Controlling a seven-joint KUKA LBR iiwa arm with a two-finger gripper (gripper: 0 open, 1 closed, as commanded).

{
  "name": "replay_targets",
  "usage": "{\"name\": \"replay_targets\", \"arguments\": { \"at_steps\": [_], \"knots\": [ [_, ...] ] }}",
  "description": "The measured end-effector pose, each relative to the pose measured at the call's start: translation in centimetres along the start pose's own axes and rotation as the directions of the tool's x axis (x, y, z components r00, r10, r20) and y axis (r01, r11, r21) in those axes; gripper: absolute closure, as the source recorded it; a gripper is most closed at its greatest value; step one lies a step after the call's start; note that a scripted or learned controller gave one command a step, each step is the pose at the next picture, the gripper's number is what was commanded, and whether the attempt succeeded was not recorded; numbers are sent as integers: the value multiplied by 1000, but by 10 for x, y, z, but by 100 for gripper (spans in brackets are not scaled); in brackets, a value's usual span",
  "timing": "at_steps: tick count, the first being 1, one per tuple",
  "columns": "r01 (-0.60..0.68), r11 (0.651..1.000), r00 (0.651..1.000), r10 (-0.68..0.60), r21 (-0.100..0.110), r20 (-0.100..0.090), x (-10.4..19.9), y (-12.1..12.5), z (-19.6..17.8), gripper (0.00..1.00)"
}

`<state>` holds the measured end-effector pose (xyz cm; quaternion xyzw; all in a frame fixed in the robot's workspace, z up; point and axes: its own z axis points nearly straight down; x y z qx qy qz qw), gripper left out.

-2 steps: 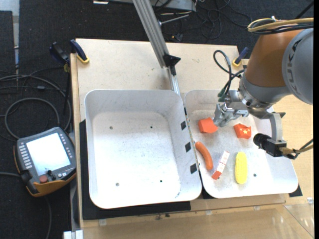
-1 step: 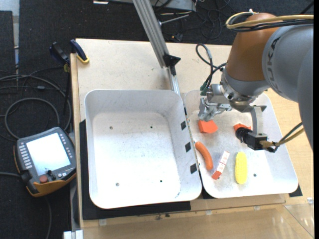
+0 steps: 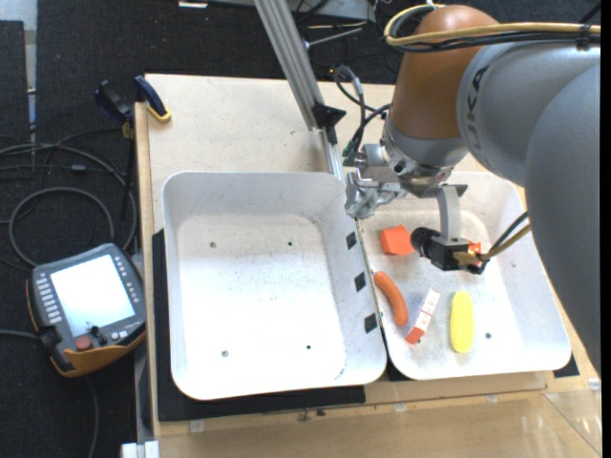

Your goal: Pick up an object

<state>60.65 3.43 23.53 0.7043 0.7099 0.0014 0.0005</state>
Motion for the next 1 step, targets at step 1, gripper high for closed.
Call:
{"name": "replay_targets", "arguments": {
  "at_steps": [1],
  "knots": [
    [0,1000,1000,0,1,-1,50,5,-9,100]
  ]
}}
